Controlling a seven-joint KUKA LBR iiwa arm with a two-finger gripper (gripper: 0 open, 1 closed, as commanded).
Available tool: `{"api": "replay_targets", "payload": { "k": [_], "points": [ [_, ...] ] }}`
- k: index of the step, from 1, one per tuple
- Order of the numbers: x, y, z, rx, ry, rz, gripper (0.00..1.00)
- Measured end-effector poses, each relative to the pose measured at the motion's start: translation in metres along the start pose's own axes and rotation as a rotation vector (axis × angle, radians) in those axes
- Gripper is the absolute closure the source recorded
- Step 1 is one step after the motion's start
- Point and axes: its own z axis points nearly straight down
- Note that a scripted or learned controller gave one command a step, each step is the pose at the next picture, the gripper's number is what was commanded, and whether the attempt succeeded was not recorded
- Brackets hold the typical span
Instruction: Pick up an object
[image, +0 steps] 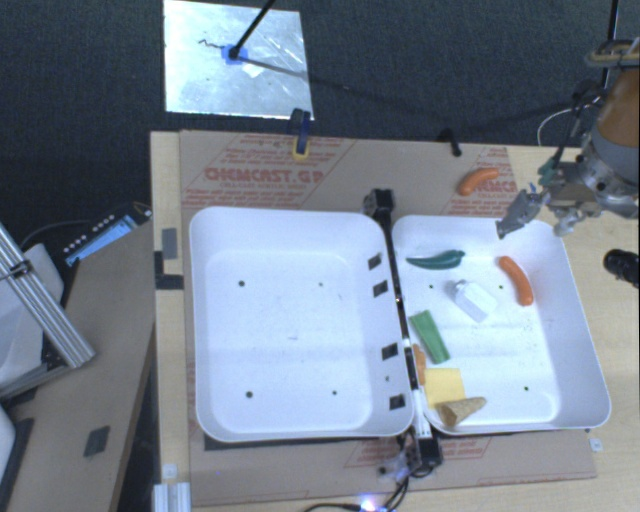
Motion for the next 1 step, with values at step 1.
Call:
{"api": "replay_targets", "payload": {
  "k": [1],
  "points": [
    [0.0002, 0.0009, -0.0113, -0.004, 0.000, -0.003, 1.00]
  ]
}}
